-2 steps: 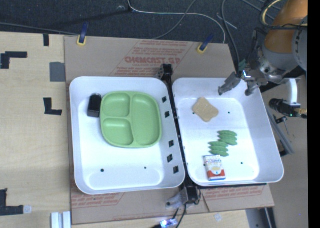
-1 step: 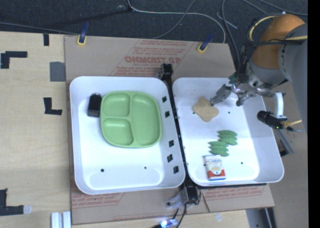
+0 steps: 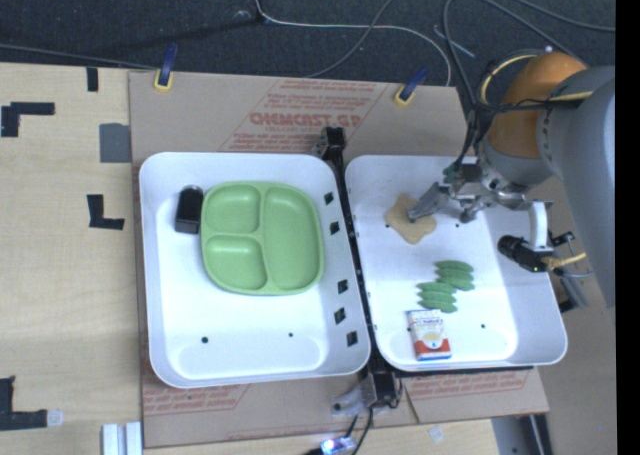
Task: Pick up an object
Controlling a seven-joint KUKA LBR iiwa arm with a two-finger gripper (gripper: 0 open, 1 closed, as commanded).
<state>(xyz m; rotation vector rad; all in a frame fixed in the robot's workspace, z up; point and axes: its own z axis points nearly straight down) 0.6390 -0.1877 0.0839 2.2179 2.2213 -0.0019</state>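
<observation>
Two white bins sit side by side on brown cardboard. Over the right bin [image 3: 520, 338], the gripper [image 3: 438, 205] hangs with fingers spread, just beside a tan biscuit-like piece [image 3: 410, 224]; nothing is between them.

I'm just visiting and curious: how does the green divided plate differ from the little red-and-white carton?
The green divided plate lies in the left white bin; the small red-and-white carton lies in the right white bin. The plate is far bigger and rounded, with three compartments; the carton is a small box shape. The plate is one plain colour; the carton is printed. A small black object lies at the plate's left edge; the carton lies alone. Both lie flat, away from the gripper.
</observation>
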